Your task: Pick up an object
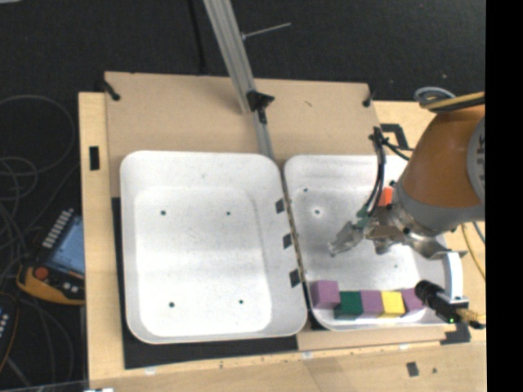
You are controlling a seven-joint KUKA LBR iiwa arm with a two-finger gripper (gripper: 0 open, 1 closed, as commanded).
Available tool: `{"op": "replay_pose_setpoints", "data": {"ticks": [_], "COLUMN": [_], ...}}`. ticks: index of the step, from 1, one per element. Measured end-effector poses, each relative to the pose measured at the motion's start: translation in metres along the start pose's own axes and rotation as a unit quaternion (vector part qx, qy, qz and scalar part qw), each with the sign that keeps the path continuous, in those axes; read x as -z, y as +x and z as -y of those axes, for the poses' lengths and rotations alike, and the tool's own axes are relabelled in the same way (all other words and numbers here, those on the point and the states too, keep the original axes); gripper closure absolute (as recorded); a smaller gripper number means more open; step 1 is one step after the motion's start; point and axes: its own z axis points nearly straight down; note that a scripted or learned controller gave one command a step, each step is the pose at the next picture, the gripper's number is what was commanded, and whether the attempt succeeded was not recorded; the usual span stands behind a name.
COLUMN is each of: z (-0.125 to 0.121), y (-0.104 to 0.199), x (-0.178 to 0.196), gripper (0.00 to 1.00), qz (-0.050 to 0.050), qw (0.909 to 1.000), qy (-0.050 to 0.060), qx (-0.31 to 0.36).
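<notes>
On the floor at nine o'clock, beyond the bench edge, lies a handheld control pendant with a blue screen and orange trim [59, 256] among loose dark cables. The left-hand shallow white plastic bin [204, 247] takes up the bench from nine o'clock to the centre, and a slanted grey metal pole [233, 47] runs from twelve o'clock down to where the two bins meet. The right-hand shallow white plastic bin [327, 182] holds the task's things: a row of small blocks along its near wall at about five o'clock. Left to right, they are a purple block [326, 292], a dark green block [350, 304] touching it, a second purple block [372, 301], a yellow block [393, 302] and a further purple block [411, 299] partly hidden by the arm's hardware. They look like matte solid cubes packed side by side. Just above the row, at four o'clock, the metal two-finger gripper [347, 239] hangs below the grey and orange arm [437, 170], pointing toward the bin's centre; whether its fingers are apart or together cannot be told, and nothing is seen between them.
</notes>
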Motion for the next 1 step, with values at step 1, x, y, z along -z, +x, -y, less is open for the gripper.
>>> {"op": "replay_pose_setpoints", "data": {"ticks": [1], "z": [-0.0252], "y": [-0.0583], "x": [0.0825], "gripper": [0.0], "qz": [0.002], "qw": [1.0], "qy": [-0.003], "qx": [0.0]}}
